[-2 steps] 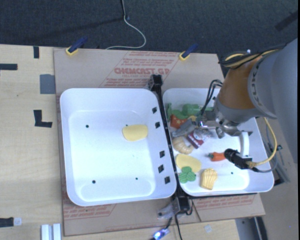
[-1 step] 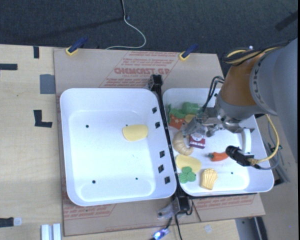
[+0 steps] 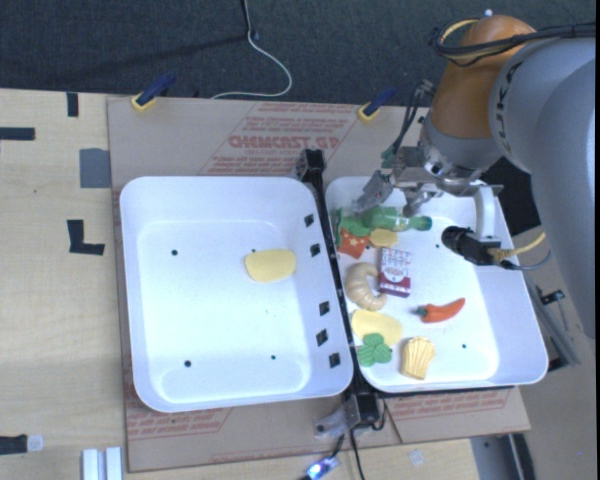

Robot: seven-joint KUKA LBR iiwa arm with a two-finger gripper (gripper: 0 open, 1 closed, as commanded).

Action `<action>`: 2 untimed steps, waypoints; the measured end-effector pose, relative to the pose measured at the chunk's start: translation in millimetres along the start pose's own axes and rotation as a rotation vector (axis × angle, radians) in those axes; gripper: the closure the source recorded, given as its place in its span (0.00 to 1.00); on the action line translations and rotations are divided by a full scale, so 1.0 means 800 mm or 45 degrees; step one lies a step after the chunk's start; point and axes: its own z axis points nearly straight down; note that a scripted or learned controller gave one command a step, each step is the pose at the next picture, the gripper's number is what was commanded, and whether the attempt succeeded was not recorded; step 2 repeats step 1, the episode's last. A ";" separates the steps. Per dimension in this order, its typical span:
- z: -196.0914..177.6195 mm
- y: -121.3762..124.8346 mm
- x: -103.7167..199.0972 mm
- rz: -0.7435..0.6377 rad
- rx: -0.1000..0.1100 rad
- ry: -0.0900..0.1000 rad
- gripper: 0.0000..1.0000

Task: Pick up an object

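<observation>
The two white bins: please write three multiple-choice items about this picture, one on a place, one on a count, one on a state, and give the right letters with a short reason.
1. Where does the gripper hover?
A. over the far end of the right bin
B. over the middle of the left bin
C. beyond the bench

2. How many things lie in the left bin?
A. one
B. three
C. five

3. How does the red pepper lie?
A. on the floor of the right bin, apart from the gripper
B. between the gripper's fingers
C. on the rim between the bins

Answers:
1 A: it sits above the green bottle at the far end of the right bin.
2 A: the yellow piece lies there alone.
3 A: it rests on the bin floor, well away from the gripper.
</observation>
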 end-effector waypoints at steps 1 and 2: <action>-0.015 -0.081 0.029 0.006 0.015 0.001 1.00; -0.015 -0.081 0.029 0.006 0.015 0.001 1.00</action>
